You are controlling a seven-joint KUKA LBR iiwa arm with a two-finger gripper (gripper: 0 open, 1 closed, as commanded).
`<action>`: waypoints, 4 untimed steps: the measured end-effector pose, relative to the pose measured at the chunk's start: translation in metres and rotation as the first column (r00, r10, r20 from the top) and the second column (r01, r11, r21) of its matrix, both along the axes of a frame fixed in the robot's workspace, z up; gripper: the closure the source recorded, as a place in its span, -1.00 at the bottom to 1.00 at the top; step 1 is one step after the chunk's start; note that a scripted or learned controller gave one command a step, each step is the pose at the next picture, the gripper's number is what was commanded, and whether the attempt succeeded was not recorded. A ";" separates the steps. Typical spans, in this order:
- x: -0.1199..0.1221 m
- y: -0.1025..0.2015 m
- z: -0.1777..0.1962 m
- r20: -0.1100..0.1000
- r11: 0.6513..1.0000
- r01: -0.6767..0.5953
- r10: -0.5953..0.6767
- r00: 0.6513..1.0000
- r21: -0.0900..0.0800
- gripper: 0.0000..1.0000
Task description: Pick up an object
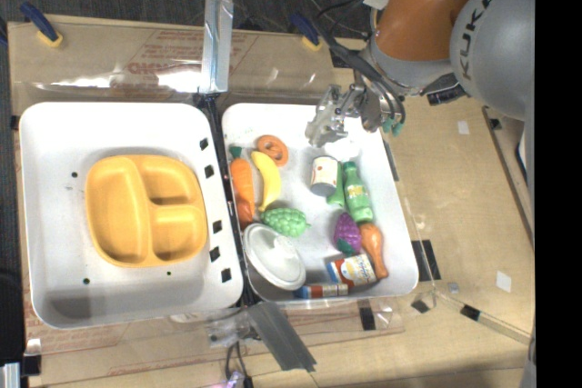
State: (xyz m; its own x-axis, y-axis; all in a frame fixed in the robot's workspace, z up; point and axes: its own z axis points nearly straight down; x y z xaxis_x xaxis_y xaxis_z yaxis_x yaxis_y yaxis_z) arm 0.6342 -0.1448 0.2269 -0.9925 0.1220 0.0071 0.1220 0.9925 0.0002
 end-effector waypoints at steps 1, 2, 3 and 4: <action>0.002 0.001 0.008 -0.001 1.000 -0.004 0.004 1.000 0.000 1.00; 0.003 0.002 0.014 -0.004 1.000 -0.008 0.008 1.000 0.000 1.00; 0.005 0.002 0.021 -0.007 1.000 -0.011 0.011 1.000 0.001 1.00; 0.006 0.003 0.028 -0.010 1.000 -0.013 0.013 1.000 0.001 1.00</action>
